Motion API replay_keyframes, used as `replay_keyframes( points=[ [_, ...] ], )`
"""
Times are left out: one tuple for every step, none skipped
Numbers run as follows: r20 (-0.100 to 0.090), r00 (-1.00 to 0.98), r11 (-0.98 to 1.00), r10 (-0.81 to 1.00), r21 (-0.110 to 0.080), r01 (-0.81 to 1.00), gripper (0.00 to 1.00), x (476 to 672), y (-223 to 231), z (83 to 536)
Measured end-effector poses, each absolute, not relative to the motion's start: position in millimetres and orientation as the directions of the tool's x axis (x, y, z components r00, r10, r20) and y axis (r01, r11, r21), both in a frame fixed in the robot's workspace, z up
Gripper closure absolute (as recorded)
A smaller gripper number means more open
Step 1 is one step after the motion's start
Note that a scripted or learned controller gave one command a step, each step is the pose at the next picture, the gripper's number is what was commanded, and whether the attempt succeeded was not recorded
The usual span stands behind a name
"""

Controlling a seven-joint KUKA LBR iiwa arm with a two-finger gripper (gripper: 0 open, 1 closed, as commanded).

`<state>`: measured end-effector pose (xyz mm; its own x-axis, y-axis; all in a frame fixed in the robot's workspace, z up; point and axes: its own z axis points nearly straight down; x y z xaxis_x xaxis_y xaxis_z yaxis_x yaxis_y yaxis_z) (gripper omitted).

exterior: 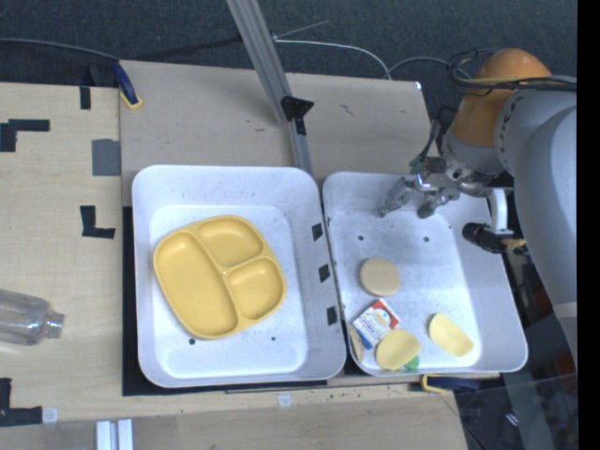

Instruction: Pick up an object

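Claw (410, 204) hangs over the upper part of the right bin (487, 345), fingers spread wide, nothing between them. Round tan disc (380, 276) lies below the claw, well apart. Farther below: small packet (374, 323) and two yellow pieces (397, 349) (450, 335). Yellow divided plate (218, 275) sits in the left bin (159, 190), far left of the claw.

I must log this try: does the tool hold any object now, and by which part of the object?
Nothing is held. The tool hangs with open fingers over the bare upper part of the right bin; the round tan disc lies apart, below it.
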<state>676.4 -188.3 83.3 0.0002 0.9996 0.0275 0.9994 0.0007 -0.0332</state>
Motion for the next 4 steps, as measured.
replay_keyframes(
  points=[
    [0.031, -0.004, 0.005, 0.999, -0.036, 0.999, 0.00, 677.1, -198, 83],
    [0.028, -0.005, 0.006, 1.000, -0.036, 0.999, 0.00, 676.9, -199, 83],
    [0.025, -0.004, 0.005, 1.000, -0.036, 0.999, 0.00, 676.7, -201, 83],
    [0.000, -0.001, 0.001, 1.000, -0.003, 1.000, 0.00, 652.8, -209, 88]
  ],
)
